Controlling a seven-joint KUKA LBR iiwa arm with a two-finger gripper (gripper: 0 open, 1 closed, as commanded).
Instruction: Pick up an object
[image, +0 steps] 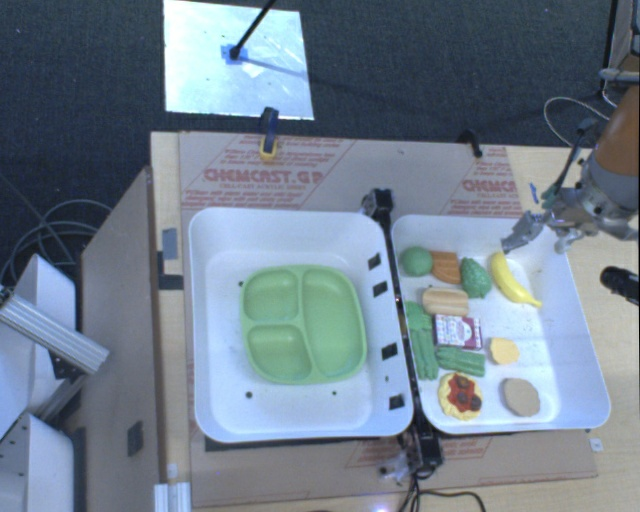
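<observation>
A tabletop (170, 300) carries two shallow white bins side by side, the largest things in view, apparently so a robot arm can lift items from one of them. The left bin (215, 240) holds a pale green divided tray (303, 325), lying flat near its middle. The right bin (585, 370), the landmark here, holds a loose scatter of toy food, probably tipped in at random to test picking. A banana (512, 278) lies near its far edge, with a green leafy piece (476, 277), an orange block (446, 267) and a round green ball (416, 261) in a row toward the divider between the bins. Toward the bin's middle sit a tan roll (446, 300) and a small red-and-white box (458, 330); green bean pods (420, 340) run along the divider side. Near the front edge lie a small pizza (461, 395), a brown cookie (520, 397) and a yellow piece (504, 351). The gripper (540, 228) hovers over the bin's far right corner, beyond the banana, nothing visibly between its prongs; they look spread apart, though small and blurred. The arm is cut off at the right edge of the view.
</observation>
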